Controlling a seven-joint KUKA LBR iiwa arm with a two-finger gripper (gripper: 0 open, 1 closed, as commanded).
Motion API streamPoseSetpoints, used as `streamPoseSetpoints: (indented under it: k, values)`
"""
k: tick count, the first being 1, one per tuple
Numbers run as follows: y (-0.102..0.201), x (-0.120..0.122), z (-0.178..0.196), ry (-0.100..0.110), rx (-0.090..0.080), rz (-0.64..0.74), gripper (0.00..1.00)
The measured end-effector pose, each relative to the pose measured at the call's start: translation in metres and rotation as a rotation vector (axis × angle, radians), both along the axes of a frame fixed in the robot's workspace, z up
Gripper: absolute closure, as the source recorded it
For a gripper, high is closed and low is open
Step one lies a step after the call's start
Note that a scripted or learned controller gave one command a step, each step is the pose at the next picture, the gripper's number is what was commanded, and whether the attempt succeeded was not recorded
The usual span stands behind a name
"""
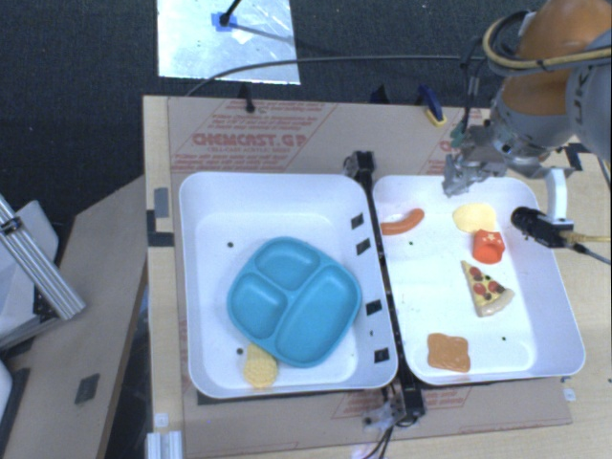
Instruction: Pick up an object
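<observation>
My gripper (461, 178) hangs over the far edge of the right bin (555, 352), with nothing seen in it. Just below and to its right lies a pale yellow disc (474, 218). An orange-red sausage (403, 221) lies to the gripper's lower left. Further forward in this bin are a red pepper-like piece (489, 246), a pizza slice (488, 289) and a brown toast piece (448, 352). The arm's orange-banded wrist (564, 27) rises at the top right.
The left bin (206, 208) holds a blue divided plate (294, 299) and a yellow round cookie (259, 366) at its front edge. A black divider (378, 275) runs between the bins. A black cable fitting (537, 226) sits at the right bin's right rim.
</observation>
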State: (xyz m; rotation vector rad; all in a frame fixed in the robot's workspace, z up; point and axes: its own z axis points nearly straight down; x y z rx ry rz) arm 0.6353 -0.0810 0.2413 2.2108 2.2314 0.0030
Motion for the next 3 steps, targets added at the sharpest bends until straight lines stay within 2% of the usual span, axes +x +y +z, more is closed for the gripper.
streamPoseSetpoints:
  k: [2, 3]
  values:
    - [0.104, 0.0, -0.006, 0.0, 0.001, 0.001, 1.0]
    - [0.158, 0.013, -0.021, 0.0, 0.001, 0.001, 1.0]
